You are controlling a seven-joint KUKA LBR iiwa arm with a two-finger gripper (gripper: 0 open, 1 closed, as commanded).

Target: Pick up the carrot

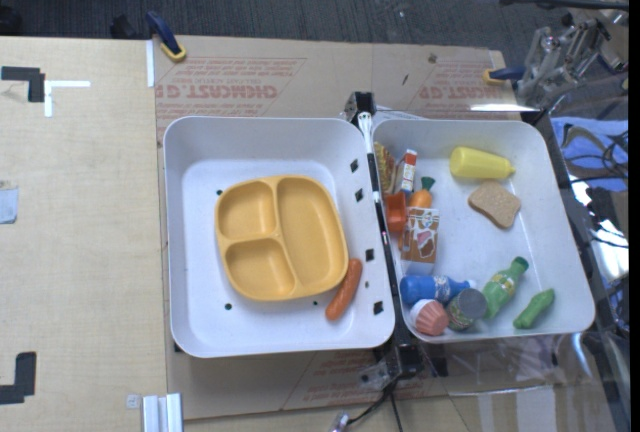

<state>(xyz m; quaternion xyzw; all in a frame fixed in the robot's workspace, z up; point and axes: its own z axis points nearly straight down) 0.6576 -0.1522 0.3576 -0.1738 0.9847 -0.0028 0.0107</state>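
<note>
The carrot [424, 194] is a small orange piece with a green top. It lies in the right bin [560, 220] near the left wall, wedged among small cartons. The gripper [562, 52] hangs at the upper right, beyond the right bin's far right corner and well away from the carrot. It looks like a tangle of metal and cables, and nothing shows between its fingers.
A yellow divided plate [280, 238] and an orange sausage [344, 288] lie in the left bin [190, 250]. The right bin also holds a yellow piece [481, 163], a bread slice [495, 205], a green bottle [503, 287], a green vegetable [534, 309], a blue item [432, 287] and a can [465, 309].
</note>
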